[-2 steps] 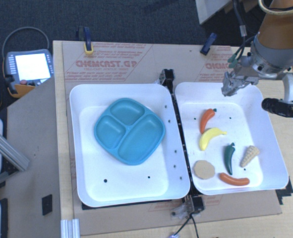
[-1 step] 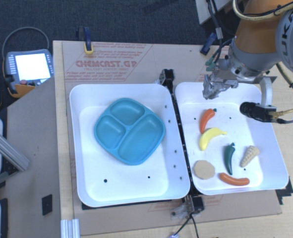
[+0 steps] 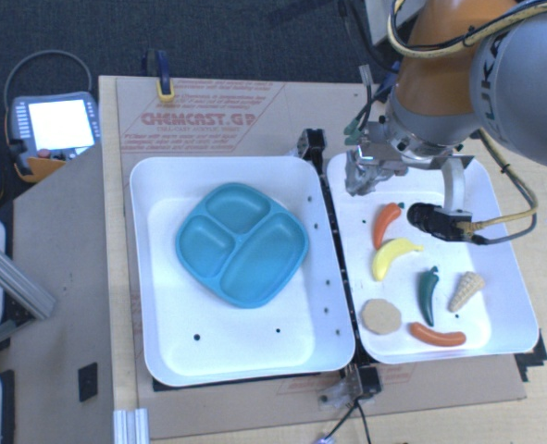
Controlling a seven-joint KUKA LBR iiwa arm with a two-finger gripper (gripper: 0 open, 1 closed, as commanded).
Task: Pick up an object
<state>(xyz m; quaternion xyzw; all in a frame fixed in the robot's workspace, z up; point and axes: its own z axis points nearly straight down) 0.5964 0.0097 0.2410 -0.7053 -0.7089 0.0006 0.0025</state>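
The end effector (image 3: 364,176) hangs over the upper left part of the right bin (image 3: 504,336); whether it is spread or pressed together cannot be told. Landmark: the yellow banana (image 3: 391,257). Just above it lies the orange carrot (image 3: 385,223), its long axis running upper right to lower left. Right of the banana the green pepper (image 3: 427,294) stands near vertical. Below it lie the round cookie (image 3: 381,316) and the red sausage (image 3: 437,336). The blue plate (image 3: 242,244) sits well left.

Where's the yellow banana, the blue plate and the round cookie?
banana (image 3: 392,256), camera view, middle of its curve
blue plate (image 3: 242,244), camera view, central divider ridge
cookie (image 3: 381,316), camera view, centre of its flat top
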